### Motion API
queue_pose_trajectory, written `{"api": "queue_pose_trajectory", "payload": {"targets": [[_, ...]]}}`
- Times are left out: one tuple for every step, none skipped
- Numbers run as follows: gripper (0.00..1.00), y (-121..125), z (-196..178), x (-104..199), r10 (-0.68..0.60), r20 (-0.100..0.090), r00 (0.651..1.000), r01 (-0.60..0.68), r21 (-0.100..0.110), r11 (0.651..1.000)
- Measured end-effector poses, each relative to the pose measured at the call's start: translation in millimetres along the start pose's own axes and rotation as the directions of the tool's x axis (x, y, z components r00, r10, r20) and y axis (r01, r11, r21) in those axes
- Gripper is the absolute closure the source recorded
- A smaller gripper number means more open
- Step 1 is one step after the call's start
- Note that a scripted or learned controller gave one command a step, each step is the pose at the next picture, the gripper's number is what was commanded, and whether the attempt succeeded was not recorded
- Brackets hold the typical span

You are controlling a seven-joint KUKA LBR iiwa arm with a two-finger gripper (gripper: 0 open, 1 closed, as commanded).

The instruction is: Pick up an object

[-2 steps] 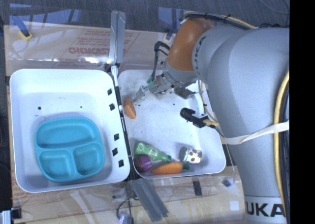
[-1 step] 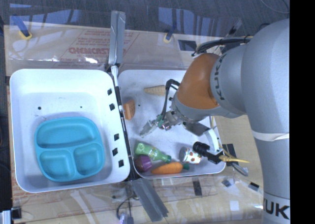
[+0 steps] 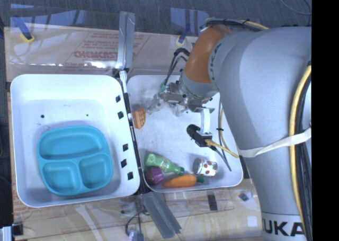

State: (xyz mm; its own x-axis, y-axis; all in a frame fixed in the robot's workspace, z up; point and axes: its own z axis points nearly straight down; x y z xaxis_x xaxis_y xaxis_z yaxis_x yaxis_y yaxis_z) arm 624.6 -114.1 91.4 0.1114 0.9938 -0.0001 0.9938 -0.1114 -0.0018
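Note:
My gripper (image 3: 168,100) hangs low over the back part of the right bin (image 3: 159,82), below the arm's orange band (image 3: 204,57). A small orange-brown piece (image 3: 139,118) lies against the bin's left wall, a little to the left of and nearer than the gripper. Along the front wall lie a green bottle (image 3: 163,164), a purple vegetable (image 3: 154,175), an orange carrot (image 3: 180,181) and a small patterned can (image 3: 205,168). None of them touches the gripper.
The left bin (image 3: 21,128) holds a blue divided tray (image 3: 74,159). A black part with thin cables (image 3: 197,135) hangs over the right bin's middle, beside the arm. The large grey arm body (image 3: 265,107) covers the right bin's right side.

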Motion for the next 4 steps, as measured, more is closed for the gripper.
{"api": "queue_pose_trajectory", "payload": {"targets": [[0.00,-38,-83,-78,0.055,0.000,0.998,-0.055,-0.001,0.998],[0.00,-117,-59,-106,0.054,-0.001,0.999,-0.054,0.004,0.999],[0.00,-138,1,-95,-0.242,-0.002,0.970,0.242,0.001,0.970],[0.00,-141,0,-68,-0.600,-0.002,0.800,0.600,-0.001,0.800]]}}
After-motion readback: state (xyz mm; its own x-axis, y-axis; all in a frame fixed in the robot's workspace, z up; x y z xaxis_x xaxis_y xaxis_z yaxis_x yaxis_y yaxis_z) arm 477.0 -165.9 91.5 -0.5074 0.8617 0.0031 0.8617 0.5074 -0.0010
